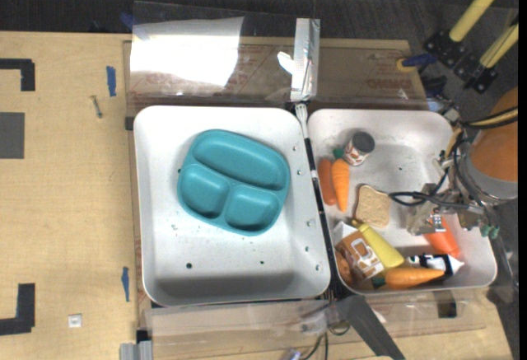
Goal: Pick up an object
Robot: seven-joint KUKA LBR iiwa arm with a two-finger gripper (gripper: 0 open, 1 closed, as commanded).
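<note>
While toys crowd right bin's near edge, teal tray centred in left bin

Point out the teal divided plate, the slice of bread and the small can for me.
teal plate (234, 180), camera view, on its centre ridge.
slice of bread (373, 205), camera view, middle of its face.
small can (359, 147), camera view, on its side.

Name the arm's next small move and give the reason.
Probably lower the gripper straight down toward the right bin floor. It hangs over the bin's right side with nothing visibly between its fingers, and a small orange piece lies just beside it, the nearest thing to pick.
</note>
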